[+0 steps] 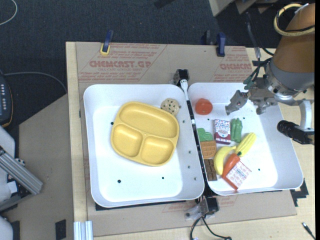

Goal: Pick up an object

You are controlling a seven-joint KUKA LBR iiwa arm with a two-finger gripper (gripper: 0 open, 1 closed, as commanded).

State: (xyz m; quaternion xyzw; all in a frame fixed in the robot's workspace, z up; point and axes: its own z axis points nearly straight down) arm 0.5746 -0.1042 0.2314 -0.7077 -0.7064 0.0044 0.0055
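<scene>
My gripper [248, 105] hangs over the back of the right bin [280, 154], fingers open and spread, with nothing between them. One fingertip [234, 104] points toward a red tomato [203, 106] to its left. Just in front of the gripper lie a small red and white carton [222, 130] and a green pepper [236, 129]. Further forward are a corn cob [245, 144], a banana [223, 157], a carrot [231, 164] and a red and white packet [239, 175].
The left bin [100, 174] holds a yellow divided plate [145, 133] and a cookie [170, 105]. Along the right bin's left wall lie a green item [204, 134], a tan cracker [208, 148] and a brown bar [211, 169]. The arm's grey body [292, 69] looms at the right.
</scene>
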